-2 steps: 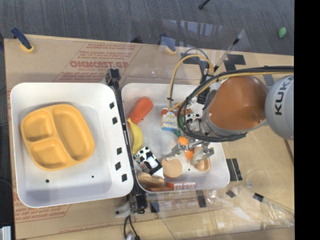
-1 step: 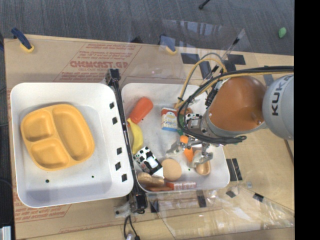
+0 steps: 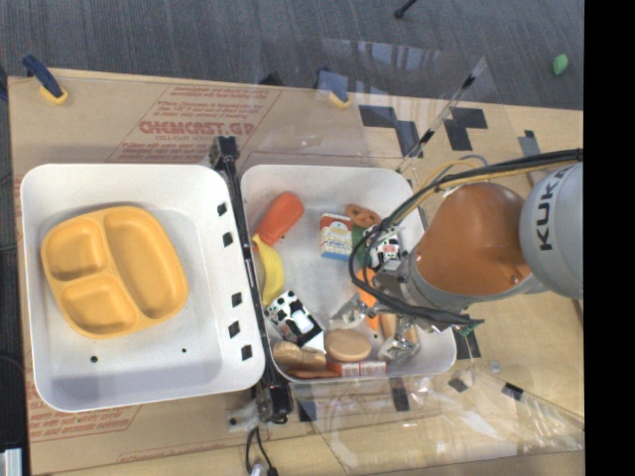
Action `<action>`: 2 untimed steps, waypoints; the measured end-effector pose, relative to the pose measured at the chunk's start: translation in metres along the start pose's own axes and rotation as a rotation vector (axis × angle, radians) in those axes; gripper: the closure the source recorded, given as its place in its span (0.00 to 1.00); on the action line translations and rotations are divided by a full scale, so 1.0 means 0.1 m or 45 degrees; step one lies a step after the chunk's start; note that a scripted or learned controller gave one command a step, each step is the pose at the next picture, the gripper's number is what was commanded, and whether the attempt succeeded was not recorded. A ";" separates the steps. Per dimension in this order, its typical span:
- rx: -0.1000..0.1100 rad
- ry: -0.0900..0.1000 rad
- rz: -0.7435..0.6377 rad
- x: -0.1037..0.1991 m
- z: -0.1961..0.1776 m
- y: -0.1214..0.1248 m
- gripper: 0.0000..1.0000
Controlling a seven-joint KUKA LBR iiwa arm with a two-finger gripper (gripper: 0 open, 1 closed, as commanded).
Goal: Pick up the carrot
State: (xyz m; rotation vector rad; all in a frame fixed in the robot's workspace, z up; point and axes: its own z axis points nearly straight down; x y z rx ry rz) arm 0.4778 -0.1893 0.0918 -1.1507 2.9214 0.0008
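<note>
- The carrot point(image 3: 279, 217), a smooth orange tapered toy of what looks like hard plastic, lies in the right-hand shallow white bin point(image 3: 298, 178), near that bin's far left corner, tilted with one end pointing toward the far wall.
- Its lower end sits just beside a yellow banana-shaped toy point(image 3: 268, 266), which lies along the bin's left wall.
- It is probably light and stiff, so it should not deform, but the glossy rounded surface looks slippery and may roll or squirt out of a pinch.
- The best hold is likely across the thicker middle, fingers set square to its long axis.
- The grey two-finger gripper point(image 3: 389, 310) hangs low over the near right part of the bin, well apart from the carrot, amid small clutter; I cannot tell how its jaws stand.
- A small white carton point(image 3: 336, 237) lies between gripper and carrot.
</note>
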 end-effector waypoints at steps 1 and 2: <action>0.003 -0.004 -0.015 -0.04 -0.10 0.00 1.00; 0.004 -0.003 0.303 -0.50 -0.83 0.42 1.00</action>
